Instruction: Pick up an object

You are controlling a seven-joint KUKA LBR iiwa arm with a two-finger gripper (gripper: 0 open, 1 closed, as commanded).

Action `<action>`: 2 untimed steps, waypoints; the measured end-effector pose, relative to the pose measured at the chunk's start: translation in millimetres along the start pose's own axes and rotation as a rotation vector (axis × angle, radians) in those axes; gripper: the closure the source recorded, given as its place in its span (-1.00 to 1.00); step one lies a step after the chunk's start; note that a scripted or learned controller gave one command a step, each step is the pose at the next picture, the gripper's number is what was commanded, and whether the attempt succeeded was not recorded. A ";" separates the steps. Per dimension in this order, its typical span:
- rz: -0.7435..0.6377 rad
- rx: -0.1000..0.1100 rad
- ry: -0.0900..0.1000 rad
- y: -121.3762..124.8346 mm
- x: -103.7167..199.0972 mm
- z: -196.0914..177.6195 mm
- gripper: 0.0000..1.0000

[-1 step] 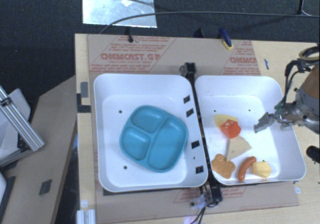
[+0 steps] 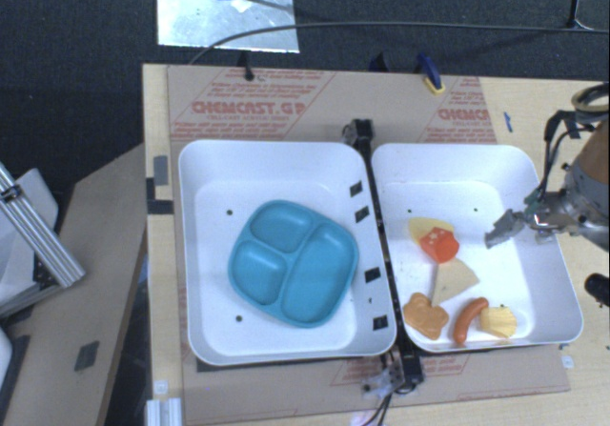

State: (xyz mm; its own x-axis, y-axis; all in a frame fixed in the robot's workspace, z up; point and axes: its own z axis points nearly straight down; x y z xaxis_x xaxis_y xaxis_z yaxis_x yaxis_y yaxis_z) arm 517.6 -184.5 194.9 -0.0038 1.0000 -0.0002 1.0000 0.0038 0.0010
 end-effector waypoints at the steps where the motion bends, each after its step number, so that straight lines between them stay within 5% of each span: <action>1: 0.003 0.004 0.001 -10.5 1.4 53.1 -1.00; 2: 0.004 -0.003 0.001 -8.5 0.9 101.0 -1.00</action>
State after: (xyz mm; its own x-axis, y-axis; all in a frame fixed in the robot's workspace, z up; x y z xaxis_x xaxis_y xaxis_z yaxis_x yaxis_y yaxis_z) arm 509.2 -183.6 94.0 -0.0002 1.0000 0.0011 1.0000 0.0002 0.0037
